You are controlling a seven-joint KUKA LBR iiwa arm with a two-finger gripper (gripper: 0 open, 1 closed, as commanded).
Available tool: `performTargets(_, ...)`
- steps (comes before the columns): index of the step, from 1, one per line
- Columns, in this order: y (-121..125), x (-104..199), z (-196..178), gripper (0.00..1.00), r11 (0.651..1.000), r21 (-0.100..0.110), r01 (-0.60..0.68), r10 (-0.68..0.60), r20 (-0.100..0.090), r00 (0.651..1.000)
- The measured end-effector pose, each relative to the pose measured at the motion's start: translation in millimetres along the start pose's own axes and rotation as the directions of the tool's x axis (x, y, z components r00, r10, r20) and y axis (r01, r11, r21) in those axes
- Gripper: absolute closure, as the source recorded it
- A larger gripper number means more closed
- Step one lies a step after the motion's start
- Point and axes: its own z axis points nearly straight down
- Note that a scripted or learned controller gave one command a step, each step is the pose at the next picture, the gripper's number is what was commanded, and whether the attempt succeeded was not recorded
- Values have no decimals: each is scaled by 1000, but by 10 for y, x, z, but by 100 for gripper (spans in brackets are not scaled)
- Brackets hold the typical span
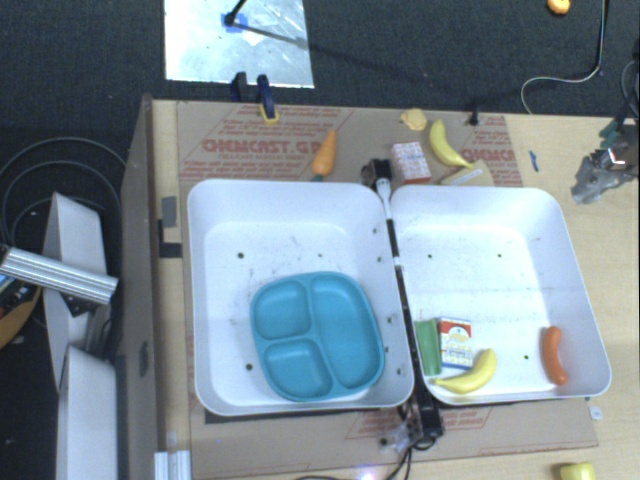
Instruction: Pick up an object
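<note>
On the table behind the bins lie a carrot, a banana and a small patterned box, with a blue clamp at the back edge.

floor: dark carpet | bench: tan board | metal sheet: on floor, far side

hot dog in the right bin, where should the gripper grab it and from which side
Grip the hot dog across its narrow middle, coming straight down from above. It lies flat, long axis roughly up-down in the camera view, so the fingers should close left-right. It sits close to the right bin wall, so room for the outer finger looks tight.
</note>
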Motion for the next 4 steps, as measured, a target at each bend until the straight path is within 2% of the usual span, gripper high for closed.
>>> performTargets(1,-488,-6,-434,100,1000,-5,-1,1,2,1000)
performTargets(2,-172,30,436,100,1000,6,4,-4,-2,1000)
performTargets(3,-538,101,517,100,1000,3,0,0,-1,1000)
performTargets(4,750,14,487,100,1000,-8,8,-8,3,1000)
